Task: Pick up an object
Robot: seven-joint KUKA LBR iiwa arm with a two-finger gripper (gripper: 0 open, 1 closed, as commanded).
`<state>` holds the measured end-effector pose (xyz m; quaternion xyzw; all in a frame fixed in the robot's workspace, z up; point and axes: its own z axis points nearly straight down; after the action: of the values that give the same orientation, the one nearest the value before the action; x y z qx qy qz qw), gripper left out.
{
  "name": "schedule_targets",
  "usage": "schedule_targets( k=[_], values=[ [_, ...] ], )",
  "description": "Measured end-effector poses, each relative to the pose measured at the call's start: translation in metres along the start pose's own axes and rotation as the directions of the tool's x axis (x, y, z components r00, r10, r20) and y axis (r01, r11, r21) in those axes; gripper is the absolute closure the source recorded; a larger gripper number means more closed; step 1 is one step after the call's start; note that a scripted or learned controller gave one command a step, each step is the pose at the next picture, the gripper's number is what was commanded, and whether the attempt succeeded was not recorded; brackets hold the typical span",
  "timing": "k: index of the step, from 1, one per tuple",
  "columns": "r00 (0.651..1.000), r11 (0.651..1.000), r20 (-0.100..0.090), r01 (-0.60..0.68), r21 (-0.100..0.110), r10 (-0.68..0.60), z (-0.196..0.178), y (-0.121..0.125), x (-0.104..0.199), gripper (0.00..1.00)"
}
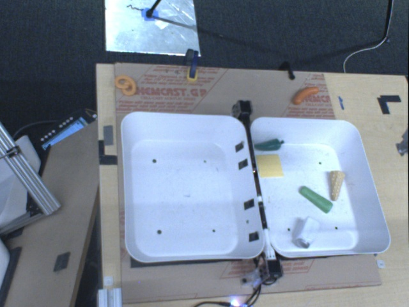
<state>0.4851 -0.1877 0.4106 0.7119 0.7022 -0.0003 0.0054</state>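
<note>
Camera view: two white bins side by side
Right bin (367, 171): dark green pepper (269, 144), yellow square (269, 166), green cylinder (316, 199), tan cone (336, 184), small grey-white piece (304, 231)
Gripper (402, 144): just a grey sliver at the right edge, can't tell its state

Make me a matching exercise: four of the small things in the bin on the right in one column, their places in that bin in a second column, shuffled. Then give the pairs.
Things:
1. yellow square
2. dark green pepper
3. ice cream cone
4. white and grey piece

Places:
A. towards the bin's right wall, at mid height
B. nearest the bottom edge of the bin
C. at the top left, close to the divide between the bins
D. just below the pepper, by the left wall

Pairs: 1-D, 2-C, 3-A, 4-B
</note>
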Motion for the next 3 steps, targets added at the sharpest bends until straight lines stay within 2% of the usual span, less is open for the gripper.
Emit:
schedule_targets(
  k=[1,2,3],
  values=[
    [1.0,1.0,-0.012,0.022,0.013,-0.022,0.097,0.0,0.064,1.0],
    [1.0,1.0,-0.008,0.023,-0.007,-0.023,-0.003,0.001,0.122,1.0],
    [1.0,1.0,-0.01,0.024,0.011,-0.024,0.07,-0.001,0.178,1.0]
  ],
)
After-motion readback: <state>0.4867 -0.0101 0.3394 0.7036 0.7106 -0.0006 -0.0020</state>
